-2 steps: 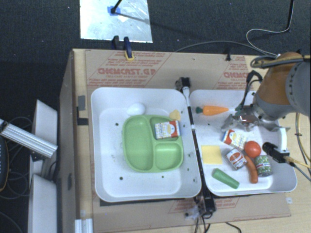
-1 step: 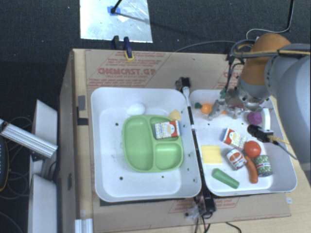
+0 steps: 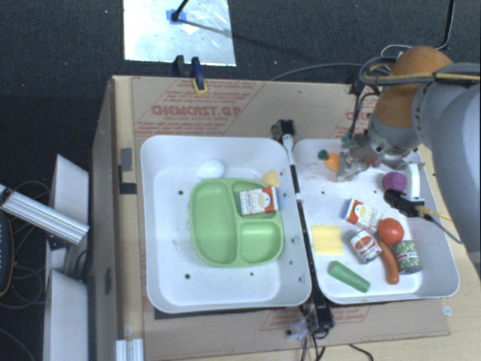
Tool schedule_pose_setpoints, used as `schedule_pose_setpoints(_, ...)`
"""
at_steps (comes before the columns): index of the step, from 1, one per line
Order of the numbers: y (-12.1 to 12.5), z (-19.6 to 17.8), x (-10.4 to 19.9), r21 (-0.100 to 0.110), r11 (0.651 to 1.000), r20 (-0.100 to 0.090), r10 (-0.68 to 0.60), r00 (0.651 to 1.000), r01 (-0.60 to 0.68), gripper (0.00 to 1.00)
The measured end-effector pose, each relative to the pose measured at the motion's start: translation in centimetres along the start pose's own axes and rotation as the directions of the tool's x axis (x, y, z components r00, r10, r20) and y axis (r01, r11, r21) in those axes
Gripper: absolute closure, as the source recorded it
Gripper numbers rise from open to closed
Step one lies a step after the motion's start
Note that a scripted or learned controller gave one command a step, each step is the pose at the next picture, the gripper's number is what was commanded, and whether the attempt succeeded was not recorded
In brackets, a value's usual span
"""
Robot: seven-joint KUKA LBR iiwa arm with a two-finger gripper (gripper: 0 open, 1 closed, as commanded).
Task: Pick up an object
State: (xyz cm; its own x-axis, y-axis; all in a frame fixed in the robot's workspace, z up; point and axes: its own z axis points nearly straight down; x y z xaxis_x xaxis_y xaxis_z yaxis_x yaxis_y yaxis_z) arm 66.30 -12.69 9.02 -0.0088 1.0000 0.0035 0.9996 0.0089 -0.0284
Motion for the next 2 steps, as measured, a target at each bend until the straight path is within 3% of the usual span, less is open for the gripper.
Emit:
schedule_pose_setpoints(1,0.0,0.0,0.0,-0.001,1.000,0.000,0.000,1.000,0.000,0.00)
schedule_pose_setpoints(2,0.0,1.0,-0.7,-0.001,1.000,-0.002,0.003,1.000,-0.003,0.00)
